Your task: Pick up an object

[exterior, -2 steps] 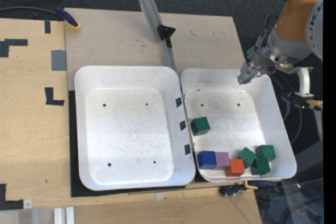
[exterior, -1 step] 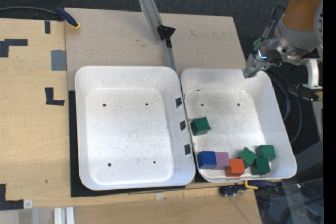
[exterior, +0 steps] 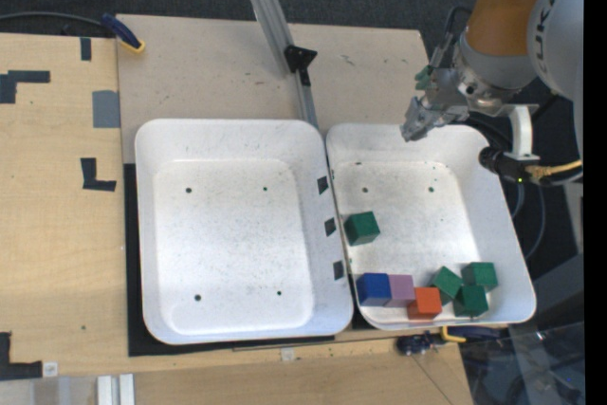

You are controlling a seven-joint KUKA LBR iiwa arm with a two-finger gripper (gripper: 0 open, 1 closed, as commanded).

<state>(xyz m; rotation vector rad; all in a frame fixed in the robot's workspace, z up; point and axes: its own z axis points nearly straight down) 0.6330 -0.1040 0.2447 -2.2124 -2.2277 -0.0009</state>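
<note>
bench (exterior: 218, 62) bears two white bins side by side. left bin (exterior: 152, 204), right bin (exterior: 493, 204). arm (exterior: 531, 5) enters from right, gripper (exterior: 415, 130) hanging over right bin's far rim, nothing between its tips; cannot tell if spread or pressed together. blocks in right bin: lone green block (exterior: 361, 227) near its left wall; along near edge a cluster, blue (exterior: 374, 288) touching purple (exterior: 401, 288), orange (exterior: 426, 302), then three green (exterior: 469, 287) bunched at the corner. all blocks well apart from gripper.
</note>
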